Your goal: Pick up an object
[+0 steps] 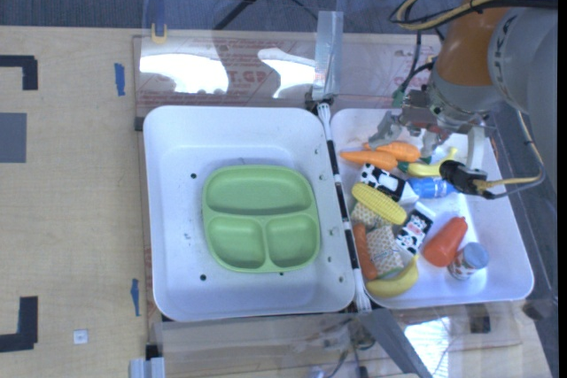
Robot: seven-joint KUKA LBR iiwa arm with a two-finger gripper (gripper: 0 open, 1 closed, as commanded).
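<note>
In the right bin (pixel 509 257), the gripper (pixel 409 130), fingers spread and holding nothing, hangs just above the carrot (pixel 376 157), which lies at the top of the toy pile with its long axis running left to right across the bin.

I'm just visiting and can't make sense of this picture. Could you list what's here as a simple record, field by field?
arm: grey with orange band, reaching in from the right
gripper: low over the far end of the right bin
left bin: holds a green tray
tray: three compartments
right bin: a heap of toy food
heap: carrot, corn, banana, red bottle
nearest to gripper: carrot
</note>
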